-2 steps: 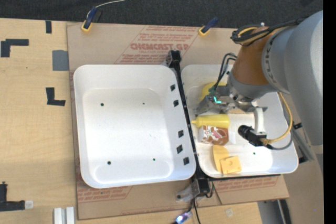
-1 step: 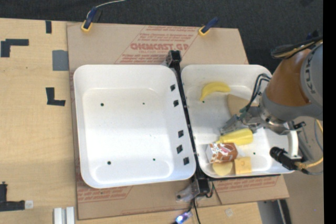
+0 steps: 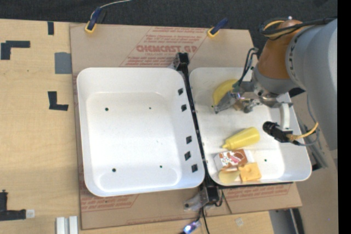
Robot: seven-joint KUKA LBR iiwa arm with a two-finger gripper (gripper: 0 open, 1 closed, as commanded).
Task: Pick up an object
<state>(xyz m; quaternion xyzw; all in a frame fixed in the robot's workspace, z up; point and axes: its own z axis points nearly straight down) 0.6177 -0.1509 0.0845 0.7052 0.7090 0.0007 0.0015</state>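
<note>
The right bin [image 3: 277, 171] holds a yellow banana-like object [image 3: 223, 90] near its far left, a yellow bottle [image 3: 242, 138] in the middle, and a red-and-white packet [image 3: 232, 159] beside an orange block [image 3: 250, 173] at the front. My gripper [image 3: 230, 102] hangs low over the right bin, just below and right of the banana-like object, with the arm's orange band [image 3: 273, 60] above it. The fingers point left toward the bin's divider. The view does not let me see anything between them.
The left bin [image 3: 88, 118] sits beside the right one, divided by a black clip strip [image 3: 189, 118]. Both rest on a cardboard sheet [image 3: 159, 46] held by clamps at the back. A black cable [image 3: 282, 131] loops off the arm over the right bin.
</note>
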